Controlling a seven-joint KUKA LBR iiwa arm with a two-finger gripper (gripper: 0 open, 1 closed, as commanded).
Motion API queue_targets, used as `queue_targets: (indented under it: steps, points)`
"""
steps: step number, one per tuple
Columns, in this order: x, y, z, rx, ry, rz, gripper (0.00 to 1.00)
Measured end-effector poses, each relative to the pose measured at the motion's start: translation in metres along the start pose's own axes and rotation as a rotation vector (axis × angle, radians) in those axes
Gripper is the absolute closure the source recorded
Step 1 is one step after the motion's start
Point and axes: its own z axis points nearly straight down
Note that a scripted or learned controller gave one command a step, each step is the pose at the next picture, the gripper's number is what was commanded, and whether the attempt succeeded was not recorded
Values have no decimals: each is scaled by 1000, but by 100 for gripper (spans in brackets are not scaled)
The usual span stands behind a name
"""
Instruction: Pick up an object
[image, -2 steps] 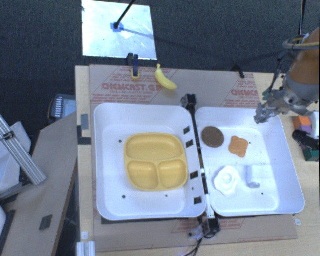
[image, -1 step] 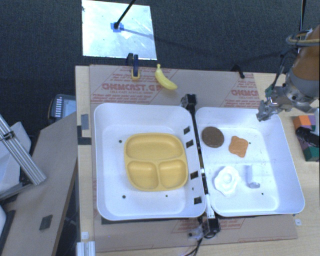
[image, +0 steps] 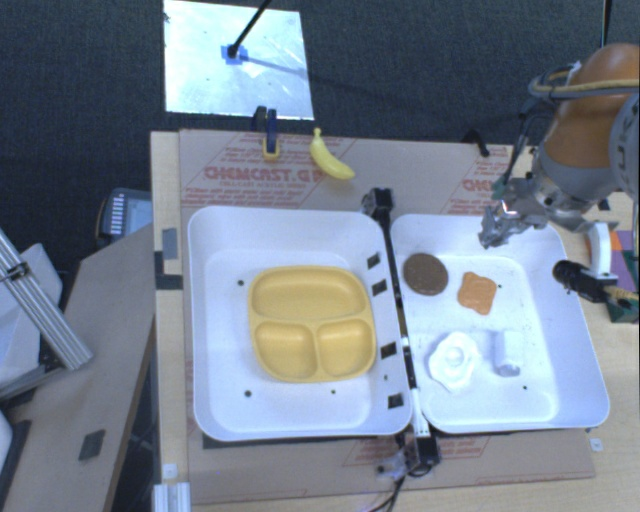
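Board (image: 420, 165) under the bins, far left: "CHEMCAST" is printed in red.
Board, far right: the same red print is partly seen, unreadable.

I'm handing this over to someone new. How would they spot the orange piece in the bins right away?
Start at the right white bin, the one nearest the arm. In its upper half lie a flat brown disc and, to its right, the orange piece. It is the bin's only orange item, roughly square with wavy edges; the two below it are white.

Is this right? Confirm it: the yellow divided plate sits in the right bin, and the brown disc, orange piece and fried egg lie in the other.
Not quite. The camera view shows the yellow divided plate in the left bin; the brown disc, orange piece and fried egg lie in the right bin.
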Motion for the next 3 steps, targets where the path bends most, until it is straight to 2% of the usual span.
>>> queue_targets:
  steps: [1, 3]
  points:
    - [52, -19, -12, 0, 1, 0, 100]
    - [164, -44, -8, 2, 1, -1, 100]
